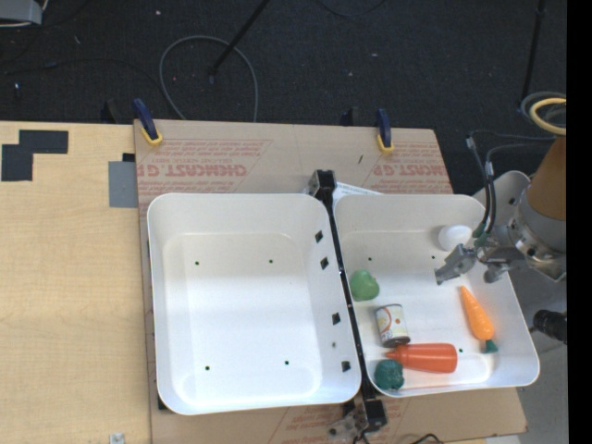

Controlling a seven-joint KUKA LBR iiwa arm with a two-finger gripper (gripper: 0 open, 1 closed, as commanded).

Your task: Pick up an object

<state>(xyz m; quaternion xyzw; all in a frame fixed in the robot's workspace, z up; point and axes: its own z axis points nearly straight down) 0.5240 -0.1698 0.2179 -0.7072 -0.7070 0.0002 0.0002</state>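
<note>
Teal ball [389, 375] sits lowest, in the right bin's [421, 213] near-left corner, touching the red-orange bottle [427, 358] lying along the near wall. Just behind them a small can [390, 324] lies on its side, then a green ball [363, 286] close to the divider between the bins. Carrot [477, 316] lies slantwise by the right wall, leafy end toward the near edge. White ball [453, 237] rests farthest back, toward the far-right corner.

Claw [474, 261] hangs over the right side of the bin, between carrot tip and white ball, near both. Cannot tell whether it is spread or pressed together; nothing visibly in it.

Risks, as judged: nearest targets are poor ones. White ball may roll off a pinch; carrot tapers and could squirt out or pivot. Both sit near the right wall, so a descent may clip the rim. Can and bottle crowd together, inviting a double contact.

Left bin [176, 248] not involved.
</note>
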